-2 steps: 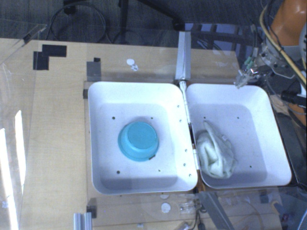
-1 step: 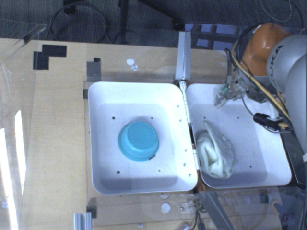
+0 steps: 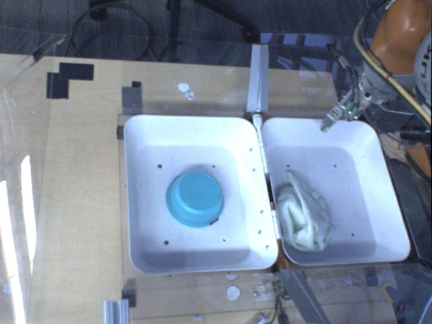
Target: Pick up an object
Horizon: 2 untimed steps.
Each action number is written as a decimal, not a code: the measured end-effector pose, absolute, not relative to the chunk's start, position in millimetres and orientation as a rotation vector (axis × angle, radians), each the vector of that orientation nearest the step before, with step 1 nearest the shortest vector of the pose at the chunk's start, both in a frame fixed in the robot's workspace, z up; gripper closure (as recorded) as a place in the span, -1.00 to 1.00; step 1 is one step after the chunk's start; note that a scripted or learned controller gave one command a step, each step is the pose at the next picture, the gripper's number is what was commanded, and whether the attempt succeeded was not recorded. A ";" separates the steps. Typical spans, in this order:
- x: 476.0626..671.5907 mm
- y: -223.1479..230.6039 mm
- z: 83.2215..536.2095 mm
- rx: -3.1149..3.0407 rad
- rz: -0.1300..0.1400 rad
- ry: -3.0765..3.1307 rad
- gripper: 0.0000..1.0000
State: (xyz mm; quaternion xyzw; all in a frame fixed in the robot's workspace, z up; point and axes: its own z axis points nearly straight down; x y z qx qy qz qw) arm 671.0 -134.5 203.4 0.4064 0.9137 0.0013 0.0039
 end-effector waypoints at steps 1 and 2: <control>667.4 -108.2 94.6 1.269 0.004 2.866 1.00; 664.7 -114.4 227.9 0.961 0.004 2.982 1.00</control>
